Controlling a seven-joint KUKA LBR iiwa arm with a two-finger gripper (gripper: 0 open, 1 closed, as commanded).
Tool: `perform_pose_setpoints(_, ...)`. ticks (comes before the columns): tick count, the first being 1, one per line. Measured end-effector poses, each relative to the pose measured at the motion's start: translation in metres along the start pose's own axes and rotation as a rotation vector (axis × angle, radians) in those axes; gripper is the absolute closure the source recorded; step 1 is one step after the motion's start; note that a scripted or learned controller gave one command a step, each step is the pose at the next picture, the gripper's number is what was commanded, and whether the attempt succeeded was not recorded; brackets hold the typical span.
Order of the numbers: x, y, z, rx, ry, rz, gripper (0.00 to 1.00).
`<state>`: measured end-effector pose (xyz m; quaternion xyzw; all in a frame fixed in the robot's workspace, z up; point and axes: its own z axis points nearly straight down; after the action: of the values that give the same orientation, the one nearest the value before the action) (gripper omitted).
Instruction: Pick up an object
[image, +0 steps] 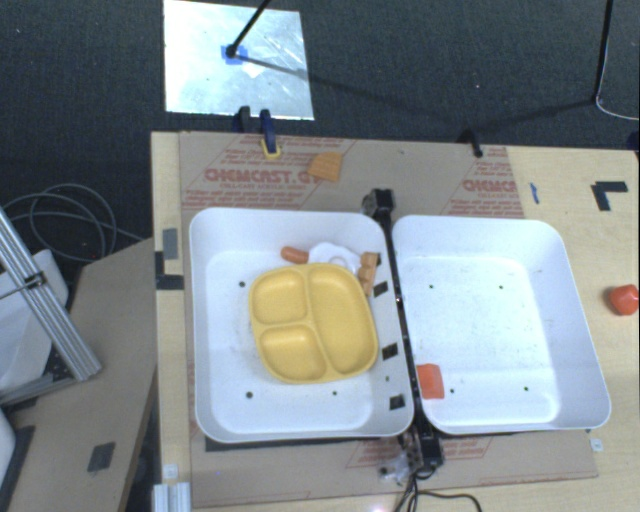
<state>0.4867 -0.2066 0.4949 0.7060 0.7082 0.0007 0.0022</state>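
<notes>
A yellow three-part plate (310, 323) lies in the left bin (215, 400). Behind it sit a small orange sausage-shaped piece (295, 255), a white cup-like object (333, 257) and a small tan block (368, 268) by the bin's right wall. In the right bin (560, 330) an orange-red block (429, 380) rests near the front left corner.
A tan flat piece (326, 166) lies on the cardboard behind the left bin. An orange-red object (623, 299) sits on the bench right of the right bin. A blue and yellow clamp (268, 135) grips the bench's back edge. Black clips (380, 203) join the bins.
</notes>
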Motion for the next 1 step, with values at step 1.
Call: perform_pose_setpoints(1, 0.0, 0.0, 0.0, 0.0, 0.0, 0.0, 0.0)
